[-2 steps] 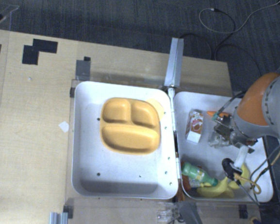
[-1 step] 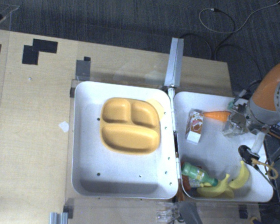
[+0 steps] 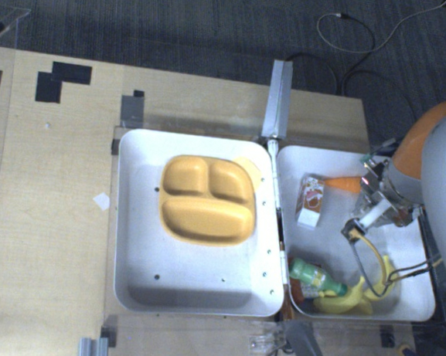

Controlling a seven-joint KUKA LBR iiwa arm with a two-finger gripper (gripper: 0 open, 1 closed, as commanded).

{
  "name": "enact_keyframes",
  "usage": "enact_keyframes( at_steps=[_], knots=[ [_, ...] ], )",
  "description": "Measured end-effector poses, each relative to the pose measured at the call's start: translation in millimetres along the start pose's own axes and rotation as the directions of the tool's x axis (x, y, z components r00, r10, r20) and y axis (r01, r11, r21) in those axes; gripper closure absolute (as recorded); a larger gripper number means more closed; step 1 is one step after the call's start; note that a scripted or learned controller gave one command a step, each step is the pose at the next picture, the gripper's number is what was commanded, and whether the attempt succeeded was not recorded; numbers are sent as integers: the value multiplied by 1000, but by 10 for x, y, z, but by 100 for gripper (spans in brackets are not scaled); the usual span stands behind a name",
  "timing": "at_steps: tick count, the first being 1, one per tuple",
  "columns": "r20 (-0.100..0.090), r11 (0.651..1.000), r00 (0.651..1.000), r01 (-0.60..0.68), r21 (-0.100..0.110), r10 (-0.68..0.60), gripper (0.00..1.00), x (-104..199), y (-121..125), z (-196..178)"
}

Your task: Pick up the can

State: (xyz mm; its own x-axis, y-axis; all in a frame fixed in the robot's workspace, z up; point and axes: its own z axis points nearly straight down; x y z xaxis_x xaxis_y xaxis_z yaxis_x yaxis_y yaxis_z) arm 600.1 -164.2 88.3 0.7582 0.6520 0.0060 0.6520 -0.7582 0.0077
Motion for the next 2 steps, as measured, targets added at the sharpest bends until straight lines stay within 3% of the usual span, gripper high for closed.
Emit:
enact_keyframes(
  at_steps=[1, 2],
  knots=[
    [9, 997, 997, -71, 12, 71, 100, 583, 270, 3],
    [6, 998, 998, -61, 9, 61, 100, 616, 269, -116]
  ],
)
